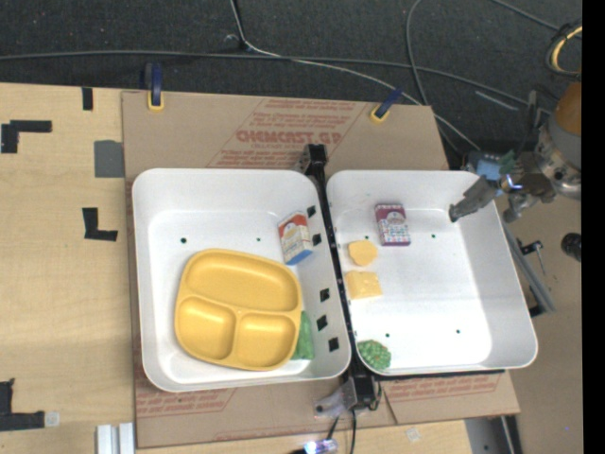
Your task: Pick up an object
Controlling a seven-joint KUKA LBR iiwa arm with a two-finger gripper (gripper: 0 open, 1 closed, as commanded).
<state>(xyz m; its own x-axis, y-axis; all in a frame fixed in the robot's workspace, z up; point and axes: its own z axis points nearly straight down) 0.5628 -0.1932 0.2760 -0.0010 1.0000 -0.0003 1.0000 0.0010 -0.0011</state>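
Fingers [463,207]: two dark prongs, apart, nothing between them. The gripper [489,203] hangs over the far right edge of the right bin [492,291], with the arm reaching in from the right. No contact with any item.

Candidate objects, right bin, all well left of the gripper: a purple packet [391,223] near the far wall; just below it a round yellow piece [362,253], then a square yellow piece [364,285]; a green lump [374,353] against the near wall. The packet is nearest the fingers.

Left bin [151,253]: a yellow divided tray [236,310] takes up most of the floor. A small carton [296,237] stands beside the shared wall, and a green item [304,339] is wedged between tray and wall.

Both bins sit on a cardboard sheet [274,130] clamped to the desk [57,282], probably to keep them from sliding.

Judgement: the grasp is not started. With the prongs spread, the pose suits a descent. The flat yellow pieces look hard to pinch; the packet offers more height.
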